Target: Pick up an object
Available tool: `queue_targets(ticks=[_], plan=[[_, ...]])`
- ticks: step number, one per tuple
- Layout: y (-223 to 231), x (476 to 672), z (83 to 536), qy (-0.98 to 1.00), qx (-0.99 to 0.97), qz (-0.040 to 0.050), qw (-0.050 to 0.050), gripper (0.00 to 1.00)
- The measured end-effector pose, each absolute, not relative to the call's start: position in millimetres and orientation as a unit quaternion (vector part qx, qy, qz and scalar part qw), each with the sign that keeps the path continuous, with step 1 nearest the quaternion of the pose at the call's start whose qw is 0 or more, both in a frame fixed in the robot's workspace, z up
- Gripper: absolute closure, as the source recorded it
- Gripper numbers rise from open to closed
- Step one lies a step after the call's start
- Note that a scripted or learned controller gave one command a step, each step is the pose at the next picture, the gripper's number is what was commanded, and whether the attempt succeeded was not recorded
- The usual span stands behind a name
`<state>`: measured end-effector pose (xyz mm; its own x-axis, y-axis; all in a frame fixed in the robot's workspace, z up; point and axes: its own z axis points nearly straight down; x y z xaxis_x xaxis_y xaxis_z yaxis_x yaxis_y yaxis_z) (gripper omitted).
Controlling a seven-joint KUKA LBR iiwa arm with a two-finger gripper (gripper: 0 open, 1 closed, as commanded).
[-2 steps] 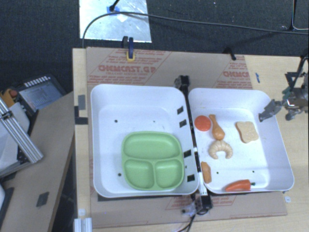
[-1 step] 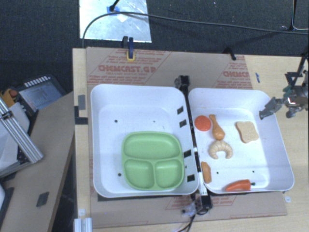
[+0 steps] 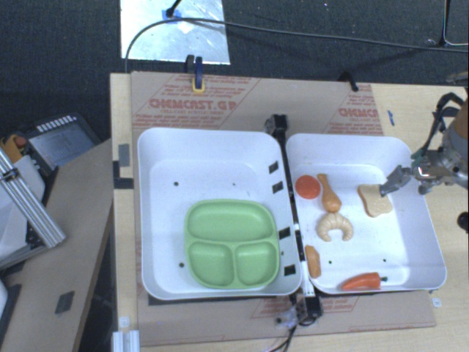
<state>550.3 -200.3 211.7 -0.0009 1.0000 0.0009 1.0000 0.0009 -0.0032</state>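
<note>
The right bin (image 3: 410, 266) holds several toy foods: a tan bread slice (image 3: 375, 201), a croissant (image 3: 335, 228), a red-orange round slice (image 3: 308, 187), an orange drumstick-shaped piece (image 3: 331, 194), a small sausage (image 3: 313, 261) and a red pepper (image 3: 363, 281). My gripper (image 3: 408, 184) hangs over the right bin's upper right part, just right of and above the bread slice. It is open, with nothing between its fingers. One fingertip (image 3: 388, 185) points down-left, close to the bread slice's top edge.
A green divided plate (image 3: 231, 242) lies in the left bin (image 3: 161, 196). A black divider with clips (image 3: 284, 196) runs between the two bins. The arm's wrist (image 3: 451, 152) comes in over the right bin's rim. A cardboard sheet (image 3: 220, 101) lies under both bins.
</note>
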Motion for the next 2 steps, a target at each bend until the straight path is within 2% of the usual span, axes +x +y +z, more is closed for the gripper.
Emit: queue_targets(ticks=[1,2], plan=[[-204.6,541.2,156.2,-0.707,-0.707,0.0008,0.001,0.00],[-204.9,540.8,93.4,-0.708,-0.707,0.0006,0.001,0.00]])
